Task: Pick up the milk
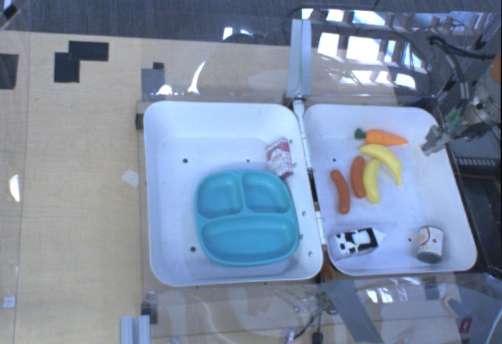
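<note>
The milk [357, 241] is a small black-and-white cow-patterned carton. It lies on its side near the front left corner of the right bin [463, 217]. My gripper [436, 139] hangs over that bin's right rim, toward the back. It is well away from the milk, up and to the right of it, and nothing is visibly held in it.
In the right bin lie a carrot [384, 137], two bananas [380, 170], two sausages [350, 182] and a small can [429, 243] at the front right. The left bin [169, 178] holds a blue divided plate [247, 217] and a red-and-white packet [280, 157]. Cables [455, 52] trail behind the right bin.
</note>
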`<state>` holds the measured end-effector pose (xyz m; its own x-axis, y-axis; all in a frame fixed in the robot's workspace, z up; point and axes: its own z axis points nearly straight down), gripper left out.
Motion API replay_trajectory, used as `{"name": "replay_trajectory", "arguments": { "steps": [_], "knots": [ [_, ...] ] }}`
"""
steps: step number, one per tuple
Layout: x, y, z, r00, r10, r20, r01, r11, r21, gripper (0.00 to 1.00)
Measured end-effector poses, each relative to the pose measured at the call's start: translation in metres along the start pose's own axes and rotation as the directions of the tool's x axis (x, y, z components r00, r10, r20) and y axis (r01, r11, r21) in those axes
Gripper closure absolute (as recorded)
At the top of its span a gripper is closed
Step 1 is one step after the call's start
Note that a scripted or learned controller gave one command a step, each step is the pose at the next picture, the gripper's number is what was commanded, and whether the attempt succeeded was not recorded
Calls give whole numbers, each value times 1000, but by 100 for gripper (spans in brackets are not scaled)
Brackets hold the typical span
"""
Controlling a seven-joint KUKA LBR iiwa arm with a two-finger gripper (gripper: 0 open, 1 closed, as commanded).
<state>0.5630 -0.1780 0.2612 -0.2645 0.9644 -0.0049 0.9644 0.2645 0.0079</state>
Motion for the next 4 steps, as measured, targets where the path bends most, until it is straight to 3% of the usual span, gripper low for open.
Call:
{"name": "replay_trajectory", "arguments": {
  "steps": [1,2,3,4],
  "knots": [
    [63,-33,115,995,96,-4,-96,995,7,100],
    [229,-15,44,1000,1,-4,-1,1000,2,100],
    [175,44,-73,999,34,-3,-34,999,1,100],
    [175,44,-73,999,34,-3,-33,999,2,0]
  ]
}}
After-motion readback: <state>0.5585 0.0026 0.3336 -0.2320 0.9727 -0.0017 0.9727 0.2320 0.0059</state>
